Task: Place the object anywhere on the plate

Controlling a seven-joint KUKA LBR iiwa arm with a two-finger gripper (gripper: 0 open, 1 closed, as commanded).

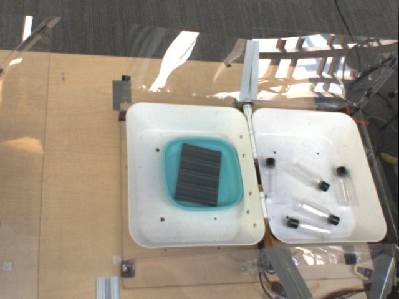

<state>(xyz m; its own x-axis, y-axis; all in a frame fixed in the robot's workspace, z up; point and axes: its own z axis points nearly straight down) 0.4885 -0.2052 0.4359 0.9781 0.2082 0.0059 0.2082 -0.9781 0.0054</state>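
A dark ribbed block (199, 175) lay flat on the teal plate (234, 182) in the left bin (143, 223) on the table (62, 185). In the right bin (299, 126), well apart, five clear black-capped vials (315, 215) lay scattered. No writing could be read on any of them.

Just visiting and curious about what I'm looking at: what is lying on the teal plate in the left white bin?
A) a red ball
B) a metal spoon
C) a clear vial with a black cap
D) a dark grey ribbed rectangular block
D: a dark grey ribbed rectangular block lies flat on the teal square plate in the left white bin; the clear black-capped vials lie in the right white bin.
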